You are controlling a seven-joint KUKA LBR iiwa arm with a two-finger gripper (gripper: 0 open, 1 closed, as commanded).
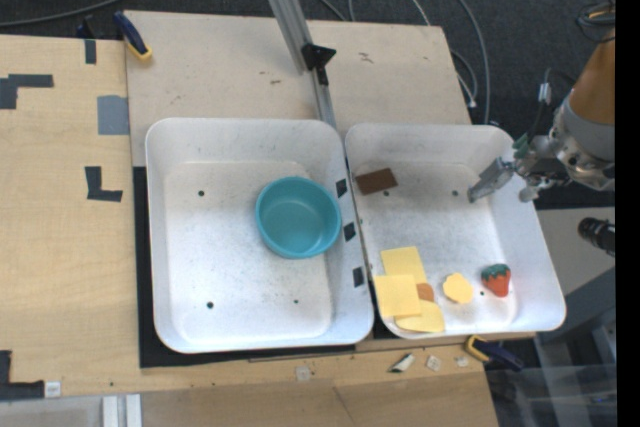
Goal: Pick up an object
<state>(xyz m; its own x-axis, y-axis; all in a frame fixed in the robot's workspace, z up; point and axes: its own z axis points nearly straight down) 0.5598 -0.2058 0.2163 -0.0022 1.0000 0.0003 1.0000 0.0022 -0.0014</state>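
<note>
Near the front of the right bin point(520, 215) lies the strawberry point(496, 279), below the gripper point(497, 177) toward the camera; the gripper hangs above the bin's far right part, holding nothing, opening unclear

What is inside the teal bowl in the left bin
The teal bowl in the left bin shows only its own teal inner surface, with nothing in it. The bin floor beneath the bowl is covered.

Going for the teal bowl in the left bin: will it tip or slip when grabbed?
The teal bowl sits upright, open side up, so a rim pinch looks feasible. It looks like thin, smooth plastic, so probably light and somewhat slippery. Its rounded wall may let it slide across the left bin if nudged.
</note>
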